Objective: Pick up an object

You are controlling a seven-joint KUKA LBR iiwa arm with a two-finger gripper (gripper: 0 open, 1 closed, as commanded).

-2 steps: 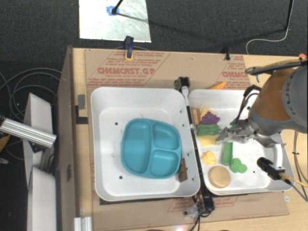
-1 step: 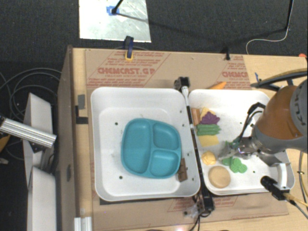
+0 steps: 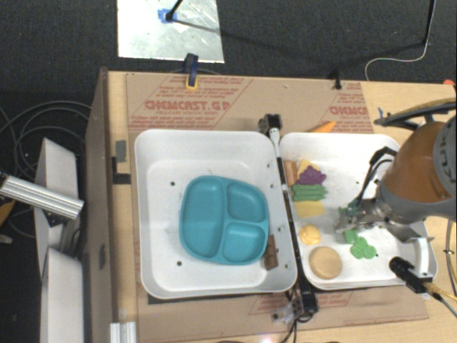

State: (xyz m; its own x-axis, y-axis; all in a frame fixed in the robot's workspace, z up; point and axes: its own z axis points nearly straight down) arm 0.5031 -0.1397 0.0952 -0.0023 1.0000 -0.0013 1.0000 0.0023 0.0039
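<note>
Bench: brown cardboard sheet [image 3: 214, 98] printed with red lettering covers the bench, black floor beyond it, two white bins side by side on top.
Nearest edge: a round tan piece [image 3: 326, 262] lies at the near rim of the right bin [image 3: 341, 140], with a small yellow lump [image 3: 309, 234] just beside it.
Green leafy piece: this toy [image 3: 362, 249] lies near the middle of the right bin, just under and beside the gripper; it looks the likeliest thing to be picked.
Gripper: the gripper [image 3: 350, 221] is low in the right bin under the grey and orange arm [image 3: 421, 174]; I cannot tell how far the jaws are apart, nor whether anything sits between them.
Cluster by the divider: a yellow block [image 3: 308, 209], a green piece [image 3: 310, 191], a purple bunch [image 3: 312, 176] and a brown stick [image 3: 290, 171] crowd along the left wall of the right bin.
Left bin: a blue divided plate [image 3: 225, 220] lies flat in the left bin [image 3: 164, 156], with a small brown piece [image 3: 271, 252] at its right edge.
Far side: an orange carrot-like tip [image 3: 323, 127] pokes over the far rim of the right bin.
Risk, aim: the green piece is flat and ragged, so the jaws may close beside it or pinch a leaf tip that slips out on the lift.
Risk, floor: coming down too hard could scrape the bin floor and shove the toy away.
Risk, neighbours: a sideways nudge could push the yellow lump or tan piece against the wall.
</note>
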